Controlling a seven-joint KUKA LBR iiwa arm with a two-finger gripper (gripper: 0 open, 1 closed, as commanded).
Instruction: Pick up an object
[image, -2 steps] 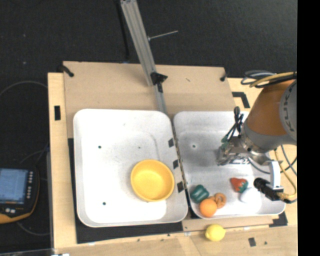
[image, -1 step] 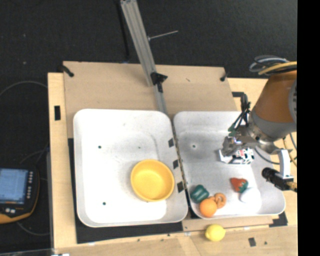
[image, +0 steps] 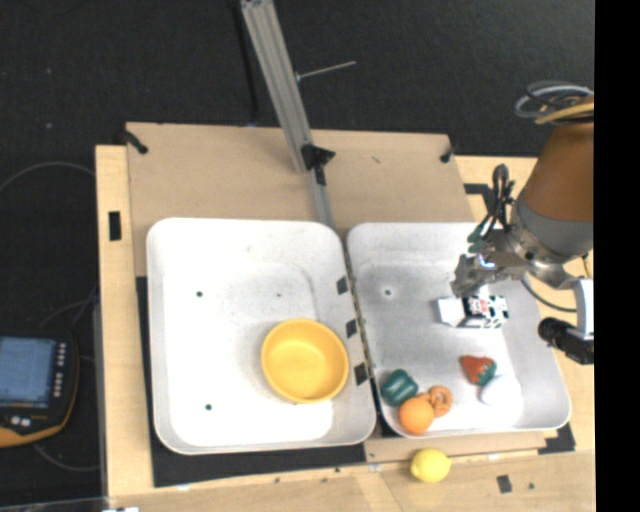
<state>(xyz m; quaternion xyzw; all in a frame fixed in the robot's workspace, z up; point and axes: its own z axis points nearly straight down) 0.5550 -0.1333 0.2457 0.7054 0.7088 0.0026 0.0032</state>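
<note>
White bins sit side by side on the bench. From the overhead camera, the left bin (image: 200, 270) has a yellow bowl (image: 304, 359) by its inner wall, with lots of bare floor toward its far and outer edges. The gripper (image: 472, 283) hangs over the right bin (image: 400, 260), right above a small white box (image: 472, 311) near the middle; can't tell how wide it's spread or if it's got anything. A strawberry (image: 478, 369), orange (image: 416, 414), tangerine (image: 439, 399) and green pepper (image: 398, 384) crowd the near edge. A lemon (image: 430, 465) lies on the bench outside that edge.
</note>
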